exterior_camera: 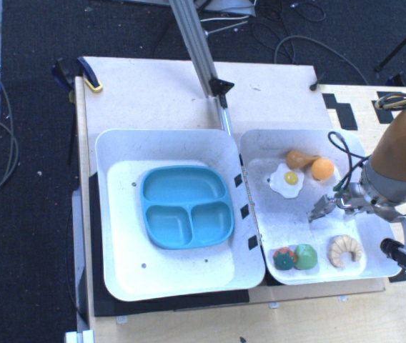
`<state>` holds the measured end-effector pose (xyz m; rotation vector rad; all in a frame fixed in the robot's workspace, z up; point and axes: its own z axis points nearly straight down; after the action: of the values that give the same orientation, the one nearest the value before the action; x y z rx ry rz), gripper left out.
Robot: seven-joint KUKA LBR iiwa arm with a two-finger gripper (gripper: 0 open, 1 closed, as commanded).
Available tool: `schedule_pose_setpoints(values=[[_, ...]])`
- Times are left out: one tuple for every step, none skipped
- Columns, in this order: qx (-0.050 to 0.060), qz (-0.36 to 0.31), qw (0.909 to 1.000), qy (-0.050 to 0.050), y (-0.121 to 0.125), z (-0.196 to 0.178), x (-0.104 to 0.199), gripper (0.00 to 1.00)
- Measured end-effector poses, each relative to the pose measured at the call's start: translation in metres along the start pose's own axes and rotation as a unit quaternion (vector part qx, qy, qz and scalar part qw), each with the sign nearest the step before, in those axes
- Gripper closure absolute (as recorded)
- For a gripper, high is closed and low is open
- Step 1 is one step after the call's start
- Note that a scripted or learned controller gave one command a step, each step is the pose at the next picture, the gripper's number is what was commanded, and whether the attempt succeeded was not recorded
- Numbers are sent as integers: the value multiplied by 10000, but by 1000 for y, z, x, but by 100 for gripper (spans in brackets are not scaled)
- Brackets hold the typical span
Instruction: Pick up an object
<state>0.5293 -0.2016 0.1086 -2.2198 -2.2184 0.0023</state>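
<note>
My gripper [322, 209] hangs low over the middle of the right bin [260, 143], open with nothing between its fingers. A fried egg [286, 181] lies up and to its left. An orange ball [322, 168] and a brown-orange piece [299, 158] sit just behind the gripper. In front of it lies a croissant [345, 251], near the bin's front right. A green and red toy [296, 257] rests at the bin's front edge. The gripper touches none of these.
The left bin [117, 263] holds a blue divided plate [187, 206]. A slanted metal pole [196, 38] rises behind the gap between the bins. A black cable [339, 148] loops from my wrist over the right bin's back right.
</note>
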Motion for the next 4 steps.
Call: schedule_pose_setpoints(values=[[-22,0,10000,-10,1,-14,-1,100],[-34,4,10000,-14,-7,-60,-1,100],[-33,-2,10000,-15,-16,-110,-4,100],[-42,-15,10000,-20,-15,-151,-4,100]])
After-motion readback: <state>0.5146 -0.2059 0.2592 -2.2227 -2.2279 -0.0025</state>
